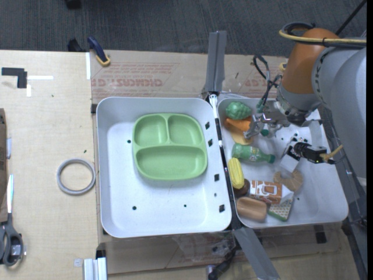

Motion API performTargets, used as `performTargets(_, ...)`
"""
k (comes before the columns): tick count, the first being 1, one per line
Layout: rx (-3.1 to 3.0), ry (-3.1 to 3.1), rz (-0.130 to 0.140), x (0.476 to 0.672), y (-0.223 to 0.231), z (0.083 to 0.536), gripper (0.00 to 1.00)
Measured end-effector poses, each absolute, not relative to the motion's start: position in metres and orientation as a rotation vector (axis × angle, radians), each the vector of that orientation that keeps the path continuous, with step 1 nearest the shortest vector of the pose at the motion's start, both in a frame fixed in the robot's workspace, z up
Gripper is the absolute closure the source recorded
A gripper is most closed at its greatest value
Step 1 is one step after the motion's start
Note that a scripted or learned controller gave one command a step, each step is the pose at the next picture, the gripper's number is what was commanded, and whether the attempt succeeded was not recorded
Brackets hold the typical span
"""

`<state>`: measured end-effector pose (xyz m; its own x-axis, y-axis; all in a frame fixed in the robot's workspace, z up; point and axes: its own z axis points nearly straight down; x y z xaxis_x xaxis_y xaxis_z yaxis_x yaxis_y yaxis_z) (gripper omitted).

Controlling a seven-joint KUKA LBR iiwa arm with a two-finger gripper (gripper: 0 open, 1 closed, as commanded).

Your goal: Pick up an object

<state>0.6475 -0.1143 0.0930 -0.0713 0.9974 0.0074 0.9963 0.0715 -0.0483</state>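
Hovering over the 11 o'clock part of the right bin [319, 198], the tool [257, 126] sits at the end of the grey arm [349, 86], which comes in from 3 o'clock. Whether the tool is spread or pressed together cannot be told from this slanted view, and nothing can be seen pinched in it. Its tip is just beside an orange toy [235, 125], at that toy's 3 o'clock; whether the two touch is unclear.

A knobbly green toy [238, 108] lies just at 12 o'clock of the orange toy, close to the bin's far left corner. At 6 o'clock of the tool a green bottle [252, 153] lies on its side. Beyond that, still toward 6 o'clock along the bin's left wall, come a yellow corn cob [235, 172], a brown and white carton [266, 189] and a brown bun [252, 209] near the front edge. A green packet [282, 212] lies at 3 o'clock of the bun, and a tan piece [293, 180] at 3 o'clock of the carton.

In the left bin [116, 174] a green divided plate [170, 146] lies flat, toward 12 o'clock of the bin's middle. On the tabletop [41, 127], at 9 o'clock of the left bin, lies a pale tape ring [60, 175], with scissors [10, 241] at its 7 o'clock, near the edge of the view.
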Motion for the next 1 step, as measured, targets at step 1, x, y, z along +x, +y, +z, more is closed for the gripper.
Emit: performTargets(1,-2.186,-2.259,0.001,0.6592,-0.053,0.1922,1.0)
